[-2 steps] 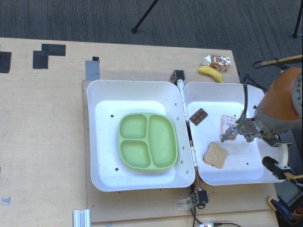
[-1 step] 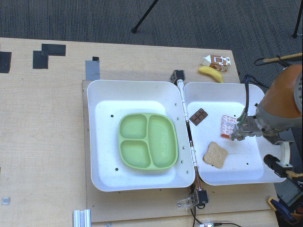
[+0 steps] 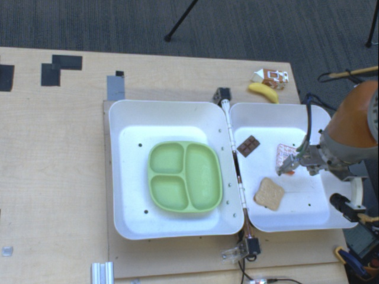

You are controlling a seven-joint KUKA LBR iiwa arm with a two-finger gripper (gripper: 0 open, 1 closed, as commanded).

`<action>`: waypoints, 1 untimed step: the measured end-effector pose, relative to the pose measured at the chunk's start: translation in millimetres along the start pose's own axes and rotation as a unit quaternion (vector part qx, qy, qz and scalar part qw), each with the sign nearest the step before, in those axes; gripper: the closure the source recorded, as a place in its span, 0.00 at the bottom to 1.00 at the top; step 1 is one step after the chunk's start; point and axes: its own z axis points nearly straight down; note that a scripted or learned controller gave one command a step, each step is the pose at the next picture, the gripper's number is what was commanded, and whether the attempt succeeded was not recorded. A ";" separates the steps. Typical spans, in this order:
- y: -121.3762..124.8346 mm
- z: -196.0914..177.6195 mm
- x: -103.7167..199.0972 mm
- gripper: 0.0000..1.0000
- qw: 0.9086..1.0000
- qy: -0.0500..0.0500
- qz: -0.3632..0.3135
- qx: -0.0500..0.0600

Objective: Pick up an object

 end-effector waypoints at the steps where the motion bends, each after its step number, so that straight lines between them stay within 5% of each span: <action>1: 1.7 -10.7 0.6 1.00 1.000 0.000 -0.001 -0.002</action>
